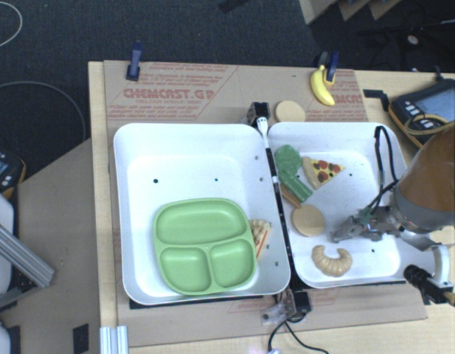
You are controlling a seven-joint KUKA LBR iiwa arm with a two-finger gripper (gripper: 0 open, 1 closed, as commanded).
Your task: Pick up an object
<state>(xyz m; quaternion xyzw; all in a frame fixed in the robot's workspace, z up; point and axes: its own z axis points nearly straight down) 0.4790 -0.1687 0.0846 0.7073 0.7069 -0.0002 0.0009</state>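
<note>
The arm reaches in from the right, its gripper [344, 232] low over the floor of the right bin [360, 135]. Whether the fingers are open or shut I cannot tell from here, and I see nothing held between them.

Just below and left of the gripper lies a croissant [332, 260], and just to its left a round biscuit [309, 219]. Further up the same bin sit a pizza slice [321, 170] and a green toy [290, 168], the toy close against the bin's left wall.

The left bin [190, 153] holds a green divided plate [205, 244] with a small sandwich-like piece [260, 233] at its right edge. A banana [322, 87] and another round biscuit [290, 111] rest on the counter [175, 87] behind the 2 bins.
</note>
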